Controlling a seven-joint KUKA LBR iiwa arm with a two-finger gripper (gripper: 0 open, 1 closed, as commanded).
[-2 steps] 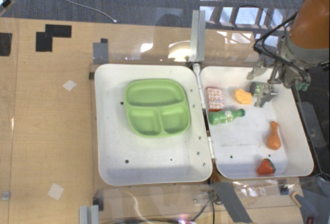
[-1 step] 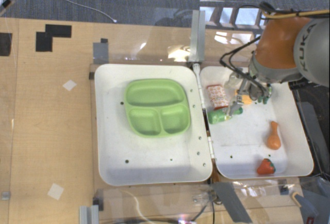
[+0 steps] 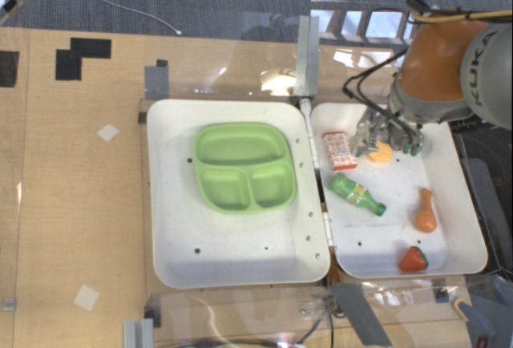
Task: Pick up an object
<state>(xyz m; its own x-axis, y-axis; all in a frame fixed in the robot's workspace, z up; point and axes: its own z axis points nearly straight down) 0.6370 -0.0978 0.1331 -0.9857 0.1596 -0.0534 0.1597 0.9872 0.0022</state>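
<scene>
Nearest the front edge of my right bin [image 3: 473, 258] sits a red pepper-like piece [image 3: 413, 259], close to the front right corner. Just behind it, toward the right wall, lies an orange carrot-shaped piece [image 3: 426, 210]. A green bottle [image 3: 357, 194] rests on its side near the bin's left wall, and a small red-and-white box [image 3: 337, 150] lies behind that. My gripper [image 3: 390, 139] hangs low over the far part of this bin, right at a small yellow piece [image 3: 381, 152]; whether it grips anything I cannot tell. The left bin [image 3: 172, 258] carries a green divided tray [image 3: 243, 167].
</scene>
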